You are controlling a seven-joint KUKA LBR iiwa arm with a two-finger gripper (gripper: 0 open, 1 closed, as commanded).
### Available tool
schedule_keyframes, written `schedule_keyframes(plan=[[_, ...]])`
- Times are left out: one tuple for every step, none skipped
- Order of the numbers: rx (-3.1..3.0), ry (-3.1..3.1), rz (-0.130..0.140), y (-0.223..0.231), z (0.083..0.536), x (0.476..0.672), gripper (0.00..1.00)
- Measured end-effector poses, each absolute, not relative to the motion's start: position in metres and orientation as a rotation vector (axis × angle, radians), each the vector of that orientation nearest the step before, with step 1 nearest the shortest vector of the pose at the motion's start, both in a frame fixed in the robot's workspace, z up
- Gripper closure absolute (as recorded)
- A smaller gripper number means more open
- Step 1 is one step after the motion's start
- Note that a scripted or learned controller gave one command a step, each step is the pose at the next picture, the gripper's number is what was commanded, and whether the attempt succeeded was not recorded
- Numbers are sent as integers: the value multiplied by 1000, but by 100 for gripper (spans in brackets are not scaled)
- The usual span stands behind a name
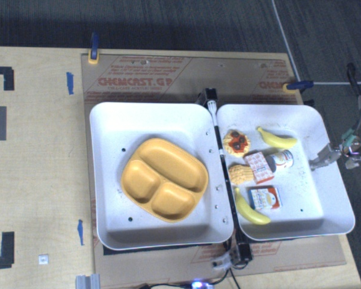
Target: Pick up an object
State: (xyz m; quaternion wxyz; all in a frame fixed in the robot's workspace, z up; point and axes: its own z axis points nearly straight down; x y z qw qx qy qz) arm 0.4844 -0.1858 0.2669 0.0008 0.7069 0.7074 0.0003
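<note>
Still unpicked: 2 yellow plastic bananas [276, 138], a small red-and-white carton [265, 197], a tin can [281, 159] and other toy food, clustered at the left of the right white bin [325, 212]. Metal two-finger gripper [325, 156] at that bin's right rim, fingers too small to tell. Approach step, seemingly; next, reaching left over one item and descending.

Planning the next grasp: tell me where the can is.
The can lies on its side mid right bin, below the upper banana, beside the red-and-white packet.
</note>
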Motion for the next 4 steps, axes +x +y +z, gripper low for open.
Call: schedule_keyframes(plan=[[2222, 2221, 0, -166, 152, 479, 0], [2217, 2216, 8, -107, 89, 482, 0], [2212, 2201, 12, -111, 101, 485, 100], [2212, 2200, 12, -111, 101, 485, 0]])
